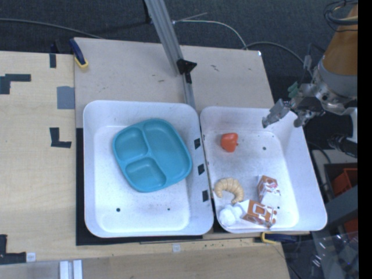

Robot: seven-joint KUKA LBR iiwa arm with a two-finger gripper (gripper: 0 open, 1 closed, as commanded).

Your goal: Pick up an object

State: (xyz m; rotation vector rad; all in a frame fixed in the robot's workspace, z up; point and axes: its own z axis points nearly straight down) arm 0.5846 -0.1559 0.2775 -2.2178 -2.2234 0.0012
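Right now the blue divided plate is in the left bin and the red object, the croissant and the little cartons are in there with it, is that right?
Not quite. The blue divided plate is in the left bin, but the red object, the croissant and the cartons lie in the right bin, as the camera view shows.

2 white bins [93, 156]. Left of the bin divider: 1 blue tray [152, 154]. Right: 1 red item [229, 142], 1 croissant [229, 188], 2 small cartons [264, 199], 1 white lump [230, 215].
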